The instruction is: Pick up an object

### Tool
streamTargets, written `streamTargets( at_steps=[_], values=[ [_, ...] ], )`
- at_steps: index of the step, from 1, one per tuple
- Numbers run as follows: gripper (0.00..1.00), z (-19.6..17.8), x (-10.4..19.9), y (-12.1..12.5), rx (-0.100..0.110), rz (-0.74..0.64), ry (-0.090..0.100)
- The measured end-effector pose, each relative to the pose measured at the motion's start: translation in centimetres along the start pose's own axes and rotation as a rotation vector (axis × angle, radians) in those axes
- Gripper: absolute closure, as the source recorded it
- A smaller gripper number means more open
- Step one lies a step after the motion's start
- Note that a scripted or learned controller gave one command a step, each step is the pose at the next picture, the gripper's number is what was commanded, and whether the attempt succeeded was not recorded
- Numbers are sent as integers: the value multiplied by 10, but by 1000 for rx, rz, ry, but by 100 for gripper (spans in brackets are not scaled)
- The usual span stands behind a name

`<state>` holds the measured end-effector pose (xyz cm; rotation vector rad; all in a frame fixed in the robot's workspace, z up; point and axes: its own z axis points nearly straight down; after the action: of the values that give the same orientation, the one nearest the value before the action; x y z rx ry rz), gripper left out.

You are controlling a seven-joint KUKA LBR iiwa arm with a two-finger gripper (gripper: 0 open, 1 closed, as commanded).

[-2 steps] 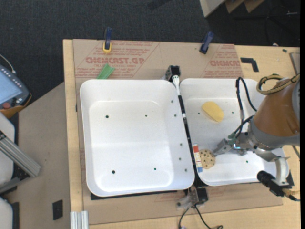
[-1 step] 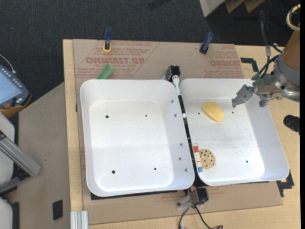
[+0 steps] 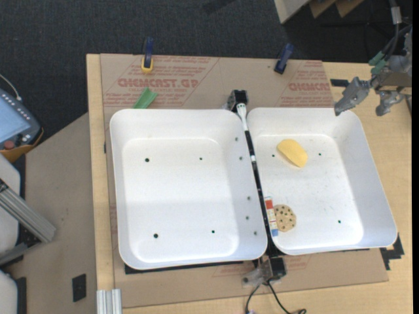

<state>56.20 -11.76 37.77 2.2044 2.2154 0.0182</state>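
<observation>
Yellow, rounded and lemon-like, the nearest object (image 3: pixel 292 153) lies in the upper middle of the right bin (image 3: pixel 366 175), with a round cookie (image 3: pixel 283 218) near its lower left wall. At the frame's upper right the gripper (image 3: pixel 364 97) hangs above the bin's rim, fingers apart, holding nothing. A good approach descends straight over the yellow piece, which has open floor all round.
</observation>
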Motion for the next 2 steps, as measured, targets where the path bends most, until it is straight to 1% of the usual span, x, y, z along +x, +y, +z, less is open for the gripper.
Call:
streamTargets(
  at_steps=[1,2],
  values=[
    [0,-151,-10,-66,-2,6,-1],
    [0,-159,110,-36,13,-9,5]
  ],
)
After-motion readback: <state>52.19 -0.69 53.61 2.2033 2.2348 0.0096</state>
